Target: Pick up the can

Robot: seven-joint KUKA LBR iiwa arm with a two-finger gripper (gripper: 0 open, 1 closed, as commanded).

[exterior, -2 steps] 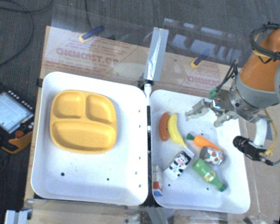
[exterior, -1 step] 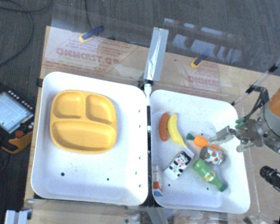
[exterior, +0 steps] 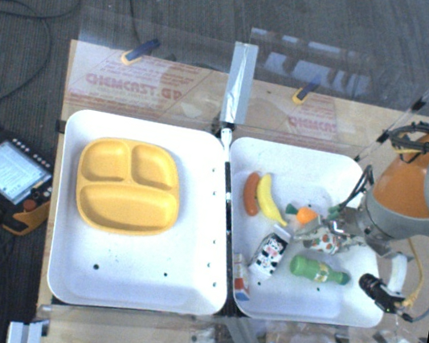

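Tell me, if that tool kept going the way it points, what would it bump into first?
Probably the patterned can. The tool reaches leftward from the arm and sits right at the can, with the green bottle just below it. Depth is hard to judge from above, so it may pass over instead.

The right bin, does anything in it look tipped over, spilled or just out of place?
No spill shows. The green bottle lies on its side, and a small carton lies tilted beside it. The patterned can lies tipped at the tool. The banana and sausage lie loose, side by side.
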